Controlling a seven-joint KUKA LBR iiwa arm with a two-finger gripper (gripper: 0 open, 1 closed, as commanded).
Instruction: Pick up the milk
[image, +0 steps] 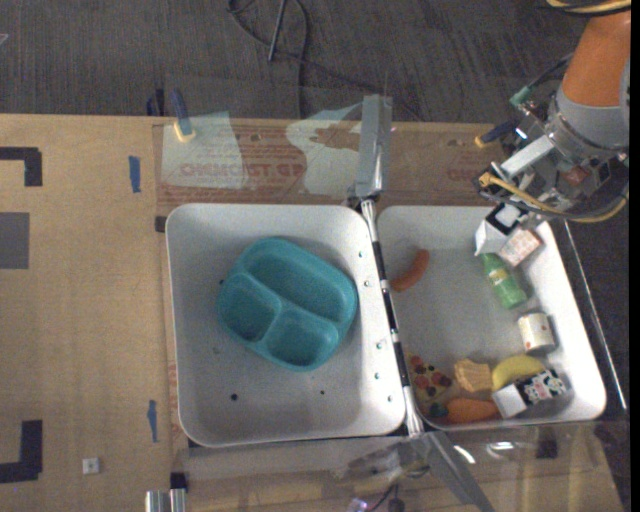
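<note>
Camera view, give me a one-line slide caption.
Arm hovers over right bin, milk carton lying at its near corner; teal tray in left bin.

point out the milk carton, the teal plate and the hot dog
milk carton (531, 391): camera view, on its cow-print side
teal plate (288, 301): camera view, on the ridge between its compartments
hot dog (409, 270): camera view, on its middle

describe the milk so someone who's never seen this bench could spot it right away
Look in the right bin, at its near right corner. The milk lies there on its side, a small white carton with black cow patches. A yellow banana touches it and an orange carrot lies just left; nothing else nearby is black and white.
</note>
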